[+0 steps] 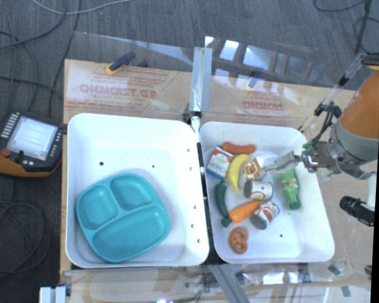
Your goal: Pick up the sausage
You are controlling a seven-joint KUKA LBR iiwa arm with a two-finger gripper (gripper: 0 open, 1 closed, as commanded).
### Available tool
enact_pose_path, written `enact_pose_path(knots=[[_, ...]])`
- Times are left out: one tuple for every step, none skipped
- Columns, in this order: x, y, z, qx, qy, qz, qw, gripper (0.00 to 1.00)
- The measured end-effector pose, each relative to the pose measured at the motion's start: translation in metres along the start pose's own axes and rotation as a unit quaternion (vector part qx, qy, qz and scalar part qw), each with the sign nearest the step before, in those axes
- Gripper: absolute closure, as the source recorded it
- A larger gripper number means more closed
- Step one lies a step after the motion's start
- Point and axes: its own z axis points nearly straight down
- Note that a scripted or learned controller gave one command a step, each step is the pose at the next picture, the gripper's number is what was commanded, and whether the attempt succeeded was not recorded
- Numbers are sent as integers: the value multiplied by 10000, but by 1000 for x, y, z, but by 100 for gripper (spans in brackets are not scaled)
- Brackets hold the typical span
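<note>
Pincer [280, 162], jaw state indiscernible, is hovering at the right bin's [312, 241] two o'clock, holding nothing; sausage [238, 148] is lying at twelve o'clock above the banana [235, 170], top exposed for grasping.

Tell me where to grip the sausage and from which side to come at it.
Grip the sausage at its middle, coming straight down, fingers across its short width. It lies flat and nearly level along the right bin's far wall, with the banana close below, so keep the fingers narrow.
</note>
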Motion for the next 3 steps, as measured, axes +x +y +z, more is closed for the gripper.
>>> enact_pose_path(knots=[[-13, 12, -5, 2, -13, 1672, 9859, 0], [-6, 45, 82, 0, -8, 1085, 9941, 0], [30, 96, 135, 26, -32, 3029, 9530, 0]])
